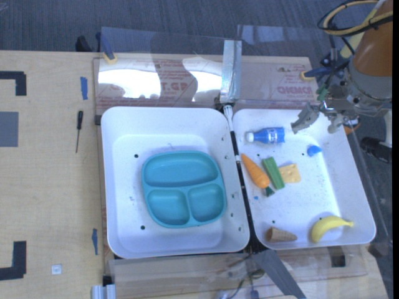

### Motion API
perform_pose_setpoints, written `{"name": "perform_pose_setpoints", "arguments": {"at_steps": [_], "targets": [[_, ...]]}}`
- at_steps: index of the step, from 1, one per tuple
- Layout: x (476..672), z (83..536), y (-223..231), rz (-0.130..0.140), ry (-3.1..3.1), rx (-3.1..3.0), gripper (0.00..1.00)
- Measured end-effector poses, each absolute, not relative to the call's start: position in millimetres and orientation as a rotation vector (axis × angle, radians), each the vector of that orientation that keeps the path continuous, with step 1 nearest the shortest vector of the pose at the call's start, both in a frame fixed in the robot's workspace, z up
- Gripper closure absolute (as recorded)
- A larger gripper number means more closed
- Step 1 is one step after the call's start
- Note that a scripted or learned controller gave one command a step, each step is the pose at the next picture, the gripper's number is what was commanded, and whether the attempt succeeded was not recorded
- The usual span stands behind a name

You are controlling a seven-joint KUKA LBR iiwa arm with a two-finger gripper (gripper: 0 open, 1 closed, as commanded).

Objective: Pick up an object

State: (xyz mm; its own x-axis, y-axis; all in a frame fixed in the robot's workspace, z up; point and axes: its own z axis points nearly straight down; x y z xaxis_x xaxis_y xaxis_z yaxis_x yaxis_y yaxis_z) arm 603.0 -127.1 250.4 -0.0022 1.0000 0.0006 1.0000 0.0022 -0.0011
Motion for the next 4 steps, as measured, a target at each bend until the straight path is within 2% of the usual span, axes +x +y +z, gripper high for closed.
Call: {"name": "perform_pose_setpoints", "arguments": {"at_steps": [1, 2, 4], "targets": [[609.5, 94.3, -155.0, 0.004, -2.267, -2.169, 0.0], [582.0, 87.4, -135.4, -0.004, -2.581, -1.798, 0.0], [575.2, 87.4, -136.1, -0.004, -2.61, -1.756, 0.0]]}}
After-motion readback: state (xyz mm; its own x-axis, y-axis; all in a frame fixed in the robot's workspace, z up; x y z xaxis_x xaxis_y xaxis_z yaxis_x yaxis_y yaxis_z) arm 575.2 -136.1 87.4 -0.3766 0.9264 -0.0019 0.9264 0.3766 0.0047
